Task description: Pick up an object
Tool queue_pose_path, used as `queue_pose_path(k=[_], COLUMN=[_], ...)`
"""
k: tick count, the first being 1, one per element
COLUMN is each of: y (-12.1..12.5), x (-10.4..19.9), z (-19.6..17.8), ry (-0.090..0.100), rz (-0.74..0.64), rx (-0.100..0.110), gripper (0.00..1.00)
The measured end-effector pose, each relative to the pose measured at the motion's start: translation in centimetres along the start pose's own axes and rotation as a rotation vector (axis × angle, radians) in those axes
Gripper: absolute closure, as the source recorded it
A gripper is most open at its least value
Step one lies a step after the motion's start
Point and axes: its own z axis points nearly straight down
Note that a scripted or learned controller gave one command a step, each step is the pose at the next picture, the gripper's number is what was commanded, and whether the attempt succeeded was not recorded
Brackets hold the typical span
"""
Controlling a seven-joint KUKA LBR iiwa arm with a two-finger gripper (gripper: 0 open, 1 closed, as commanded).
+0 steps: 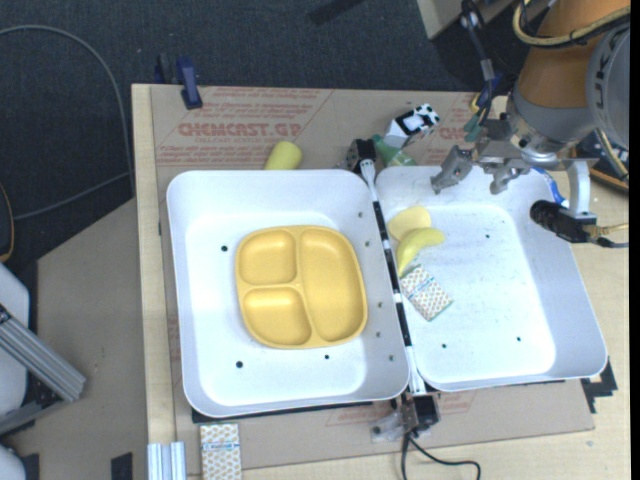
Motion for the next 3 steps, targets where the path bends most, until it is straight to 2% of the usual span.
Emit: queue_pose_path(k=[1, 2, 3], y=[0.8, 2.5, -0.9], x=[0.8, -1.2, 0.8], z=[12.0, 12.0, 12.0], ry=[-0.001, -0.002, 0.0], rz=[-0.001, 0.0, 0.0], rx=[-0.003, -0.003, 0.0], gripper=[0.0, 0.0, 0.0])
